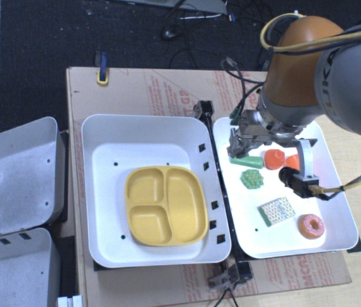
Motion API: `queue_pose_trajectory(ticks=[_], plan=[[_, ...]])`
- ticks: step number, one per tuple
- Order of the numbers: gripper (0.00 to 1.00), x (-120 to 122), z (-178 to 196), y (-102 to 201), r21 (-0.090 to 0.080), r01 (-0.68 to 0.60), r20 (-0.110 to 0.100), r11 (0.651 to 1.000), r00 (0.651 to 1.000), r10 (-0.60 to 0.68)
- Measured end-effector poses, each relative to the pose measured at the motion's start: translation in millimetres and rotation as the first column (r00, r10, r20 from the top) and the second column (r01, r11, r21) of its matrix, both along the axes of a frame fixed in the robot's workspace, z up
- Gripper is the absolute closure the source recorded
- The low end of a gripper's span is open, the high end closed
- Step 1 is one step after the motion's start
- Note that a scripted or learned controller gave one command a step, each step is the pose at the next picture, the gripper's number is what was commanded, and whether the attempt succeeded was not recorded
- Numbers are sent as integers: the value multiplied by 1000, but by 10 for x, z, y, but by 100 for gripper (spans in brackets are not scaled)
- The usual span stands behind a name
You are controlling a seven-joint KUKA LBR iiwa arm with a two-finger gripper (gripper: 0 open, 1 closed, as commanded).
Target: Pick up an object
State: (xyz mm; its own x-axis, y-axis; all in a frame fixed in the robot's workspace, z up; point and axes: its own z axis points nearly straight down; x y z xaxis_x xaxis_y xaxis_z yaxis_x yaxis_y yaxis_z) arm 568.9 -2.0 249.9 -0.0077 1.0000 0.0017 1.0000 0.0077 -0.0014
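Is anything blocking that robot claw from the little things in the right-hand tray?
Nothing visible does. The gripper hangs low over the right bin, right by the flat green piece. The orange object and green ball lie close beside it, uncovered.

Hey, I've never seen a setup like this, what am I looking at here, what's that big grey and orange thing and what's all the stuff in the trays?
That is a robot arm, filmed by one camera fixed above the bench. It reaches in from the right, its gripper low over the right bin. That bin holds small toys: a green stick, an orange piece, a bumpy green ball, a patterned block and a pink donut. The left bin holds a yellow divided plate. I cannot tell whether anything is gripped.
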Motion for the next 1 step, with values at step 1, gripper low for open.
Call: queue_pose_trajectory(ticks=[1], plan=[[100, 271, -130, 550, -1, -1, 3, 1000, 1000, 1]])
